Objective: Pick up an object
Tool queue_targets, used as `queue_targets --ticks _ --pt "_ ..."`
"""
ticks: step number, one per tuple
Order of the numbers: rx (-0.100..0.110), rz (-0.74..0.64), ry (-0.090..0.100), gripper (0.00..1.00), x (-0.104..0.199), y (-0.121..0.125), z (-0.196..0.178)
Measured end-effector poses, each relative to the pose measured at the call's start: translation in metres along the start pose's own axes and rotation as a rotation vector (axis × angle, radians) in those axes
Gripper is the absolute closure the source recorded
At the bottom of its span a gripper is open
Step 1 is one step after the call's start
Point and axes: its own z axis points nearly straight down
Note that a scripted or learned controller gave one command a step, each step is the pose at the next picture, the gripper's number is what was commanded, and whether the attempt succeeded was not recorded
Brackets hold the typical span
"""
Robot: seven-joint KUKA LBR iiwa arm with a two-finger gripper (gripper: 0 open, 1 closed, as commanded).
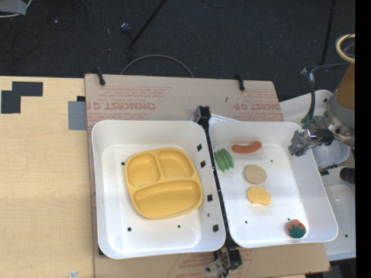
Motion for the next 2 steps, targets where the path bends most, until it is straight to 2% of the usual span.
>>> queue_targets --ticks 1,2 --pt "0.001 0.000 0.000 1.00 -0.001 0.001 -0.053" --pt "0.008 -0.002 0.004 1.00 0.042 -0.014 -0.046"
